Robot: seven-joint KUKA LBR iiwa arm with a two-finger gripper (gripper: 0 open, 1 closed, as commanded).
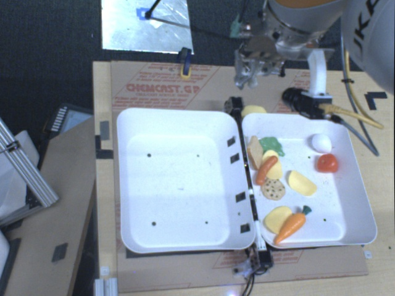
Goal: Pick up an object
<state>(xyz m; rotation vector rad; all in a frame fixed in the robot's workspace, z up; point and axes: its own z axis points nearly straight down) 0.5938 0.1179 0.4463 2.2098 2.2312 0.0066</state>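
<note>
Objects lie in the right bin (361,224): 2 carrots (290,226), 1 tomato (328,163), 1 white egg (321,142), 1 cookie (273,189), 1 green leafy piece (271,145), 1 bread slice (254,152) and several yellow pieces (302,182). The gripper (247,79) hangs above the bins' far edge; whether it is clenched or released, I cannot tell. The left bin (179,177) sits beside.

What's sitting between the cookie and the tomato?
A flat yellow piece lies between the cookie and the tomato, seen in the camera view.

Tool (248,78) above right bin (357,184), toy foods inside, left bin (179,122) alongside
</note>
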